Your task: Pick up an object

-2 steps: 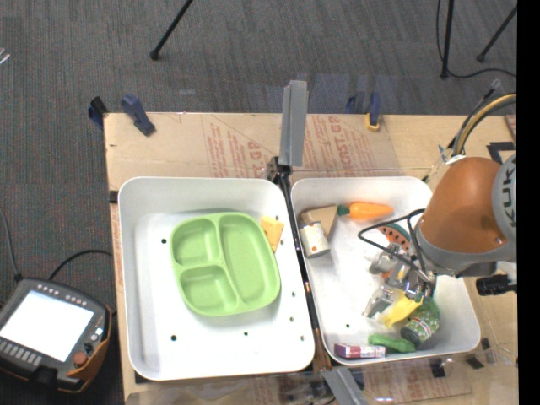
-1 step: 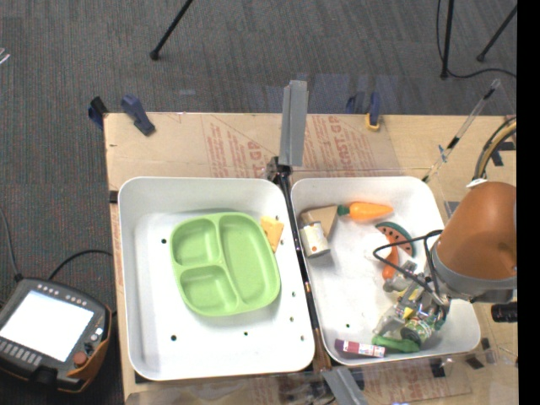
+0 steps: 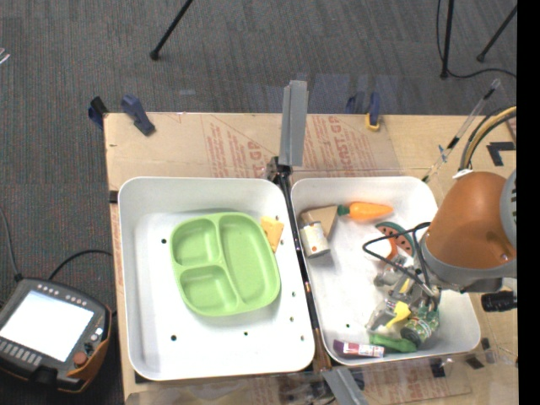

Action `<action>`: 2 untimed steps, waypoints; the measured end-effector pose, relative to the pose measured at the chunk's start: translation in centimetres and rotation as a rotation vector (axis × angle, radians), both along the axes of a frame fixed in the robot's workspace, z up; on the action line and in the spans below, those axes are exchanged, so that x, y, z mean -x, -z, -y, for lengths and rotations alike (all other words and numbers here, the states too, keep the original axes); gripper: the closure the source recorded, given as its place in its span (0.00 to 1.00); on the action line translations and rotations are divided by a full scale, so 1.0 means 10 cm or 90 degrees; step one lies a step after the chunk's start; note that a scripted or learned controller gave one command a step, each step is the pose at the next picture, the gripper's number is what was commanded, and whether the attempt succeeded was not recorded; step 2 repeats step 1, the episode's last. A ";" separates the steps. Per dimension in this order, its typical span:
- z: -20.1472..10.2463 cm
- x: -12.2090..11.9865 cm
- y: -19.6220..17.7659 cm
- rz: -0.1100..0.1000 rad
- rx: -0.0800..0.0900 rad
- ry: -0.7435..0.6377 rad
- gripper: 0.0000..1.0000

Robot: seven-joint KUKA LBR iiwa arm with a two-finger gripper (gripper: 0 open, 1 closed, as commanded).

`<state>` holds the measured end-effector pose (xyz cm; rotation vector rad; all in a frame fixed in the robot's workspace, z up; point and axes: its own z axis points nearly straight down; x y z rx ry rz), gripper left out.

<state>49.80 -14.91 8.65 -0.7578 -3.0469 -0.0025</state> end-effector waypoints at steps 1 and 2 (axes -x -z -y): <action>0.00 0.00 -0.09 0.000 -0.001 -0.002 1.00; 0.00 0.00 -0.09 0.000 -0.001 -0.002 1.00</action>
